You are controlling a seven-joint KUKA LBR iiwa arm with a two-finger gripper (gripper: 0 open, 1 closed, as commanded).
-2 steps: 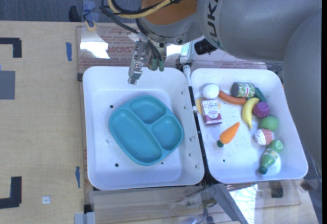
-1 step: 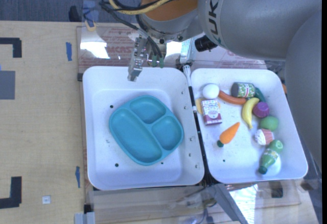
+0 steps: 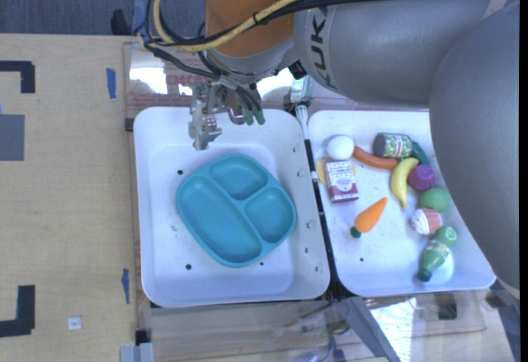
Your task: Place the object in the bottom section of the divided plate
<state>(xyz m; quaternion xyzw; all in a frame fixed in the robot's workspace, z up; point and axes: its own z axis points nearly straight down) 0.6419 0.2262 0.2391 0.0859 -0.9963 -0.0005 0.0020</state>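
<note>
Tool (image 3: 216, 117) above left bin (image 3: 157, 270), blue divided plate (image 3: 235, 208) just below it

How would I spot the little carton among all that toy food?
Look at the right bin, the one crowded with toy food. Along its left wall, just below the white egg, lies the carton. It is the only boxy thing there, white and red with printing, while its neighbours are rounded fruit and vegetables.

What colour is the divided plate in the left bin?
Teal blue. The plate shows best in the camera view.
</note>
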